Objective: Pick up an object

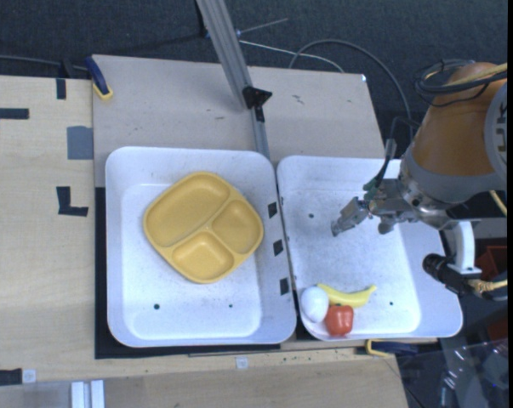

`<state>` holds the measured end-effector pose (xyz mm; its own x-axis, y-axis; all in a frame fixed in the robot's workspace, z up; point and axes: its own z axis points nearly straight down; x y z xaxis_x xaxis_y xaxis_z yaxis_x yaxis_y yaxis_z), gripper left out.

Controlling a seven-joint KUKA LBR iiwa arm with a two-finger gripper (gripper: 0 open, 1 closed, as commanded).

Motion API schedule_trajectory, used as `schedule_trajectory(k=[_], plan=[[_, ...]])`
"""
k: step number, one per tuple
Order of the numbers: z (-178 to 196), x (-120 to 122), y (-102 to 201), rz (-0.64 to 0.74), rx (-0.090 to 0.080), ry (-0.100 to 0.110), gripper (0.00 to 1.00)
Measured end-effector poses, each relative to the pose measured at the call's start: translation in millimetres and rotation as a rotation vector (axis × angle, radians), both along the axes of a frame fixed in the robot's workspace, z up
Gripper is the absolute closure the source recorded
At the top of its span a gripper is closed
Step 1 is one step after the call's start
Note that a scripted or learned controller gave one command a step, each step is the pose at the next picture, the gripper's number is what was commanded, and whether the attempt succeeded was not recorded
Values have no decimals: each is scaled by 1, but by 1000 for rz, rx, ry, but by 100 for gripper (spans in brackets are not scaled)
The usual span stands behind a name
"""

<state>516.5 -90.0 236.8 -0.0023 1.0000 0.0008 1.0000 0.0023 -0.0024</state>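
Above the right bin (409, 253), the gripper (348, 219) is seen holding nothing; whether it is wide or narrow cannot be told. A banana (351, 295), egg (314, 303) and red pepper (340, 319) are clustered at the near edge.

No writing is showing anywhere from where I am standing: nothing readable is appearing on the yellow divided plate (203, 226), on either white bin (124, 228), or on the arm's orange band (457, 134). The dark tape pieces (69, 201) lying on the wooden bench are forming plain shapes, not letters or numbers. Any small marks elsewhere are looking too blurred to read.
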Motion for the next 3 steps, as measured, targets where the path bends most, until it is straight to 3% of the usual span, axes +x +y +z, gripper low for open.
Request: schedule_trajectory(k=[1,3], plan=[[0,0,0,0,0,0,0],[-111,7,-14,-2,-1,6,0]])
